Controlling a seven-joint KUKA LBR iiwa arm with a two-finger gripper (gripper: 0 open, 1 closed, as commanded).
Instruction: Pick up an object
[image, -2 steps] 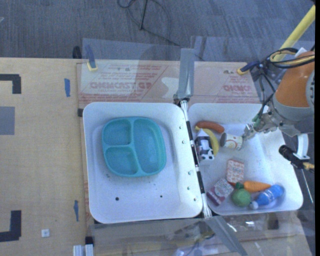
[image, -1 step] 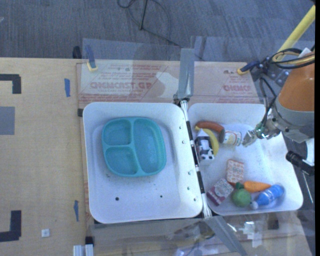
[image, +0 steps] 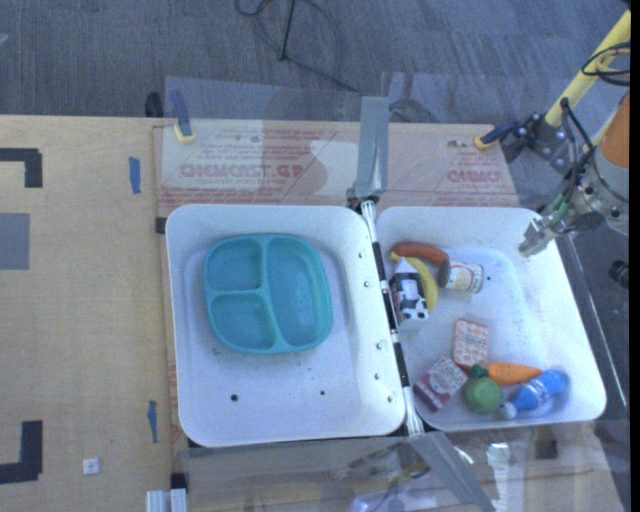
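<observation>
Gripper (image: 533, 240) above right bin's (image: 560, 300) far right rim, finger state cannot be told, banana (image: 428, 279) by bin's left wall, carrot (image: 513, 373) near front edge

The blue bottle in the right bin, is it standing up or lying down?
Lying down. The blue bottle rests on its side in the right bin, beside the carrot.

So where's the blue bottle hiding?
The blue bottle lies in the right bin's near right corner, just right of the green ball and below the carrot.
</observation>
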